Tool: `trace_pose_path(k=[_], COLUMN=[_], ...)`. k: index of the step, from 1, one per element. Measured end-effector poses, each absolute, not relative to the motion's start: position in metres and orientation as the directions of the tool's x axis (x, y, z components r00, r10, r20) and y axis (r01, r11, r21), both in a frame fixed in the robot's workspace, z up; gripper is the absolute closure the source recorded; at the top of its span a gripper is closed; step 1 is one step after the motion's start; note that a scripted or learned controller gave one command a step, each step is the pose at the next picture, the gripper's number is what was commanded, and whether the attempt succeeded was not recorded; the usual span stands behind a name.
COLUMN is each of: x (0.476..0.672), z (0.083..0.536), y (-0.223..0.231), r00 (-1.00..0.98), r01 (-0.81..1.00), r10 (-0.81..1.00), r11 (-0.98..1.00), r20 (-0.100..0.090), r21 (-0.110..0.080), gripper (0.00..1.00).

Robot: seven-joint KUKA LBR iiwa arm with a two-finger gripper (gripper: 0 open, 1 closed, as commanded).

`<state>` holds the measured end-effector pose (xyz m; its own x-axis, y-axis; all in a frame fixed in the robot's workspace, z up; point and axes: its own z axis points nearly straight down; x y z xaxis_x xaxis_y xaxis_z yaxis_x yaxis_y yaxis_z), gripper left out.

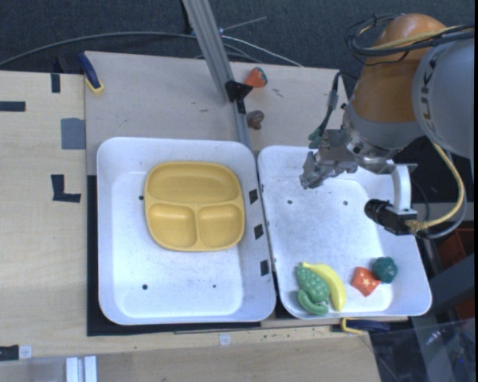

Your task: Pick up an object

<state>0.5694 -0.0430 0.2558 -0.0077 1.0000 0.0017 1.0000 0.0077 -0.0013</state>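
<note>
My gripper (312, 173) hangs over the upper part of the right bin (303, 221), pointing down, with nothing seen between its fingers. Along that bin's front edge lie a green toy vegetable (310, 288), a yellow banana (331, 283) touching it, a small red piece (364, 281) and a dark green round piece (385, 268). These lie well below the gripper in the view. A yellow divided plate (194, 205) rests in the left bin (119, 237).
A grey metal pole (215, 46) slants up from the bench behind the bins, with a small orange object (257, 76) beside it. A black cable connector (386, 216) hangs at the arm's side over the right bin.
</note>
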Motion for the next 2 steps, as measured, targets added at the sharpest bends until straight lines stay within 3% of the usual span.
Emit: trace_pose_path(k=[2], x=[0.597], z=[0.236], y=[0.07], r00=[-0.008], r01=[1.0], r10=[1.0], r11=[0.008], r20=[0.001], r21=[-0.001], gripper=[1.0])
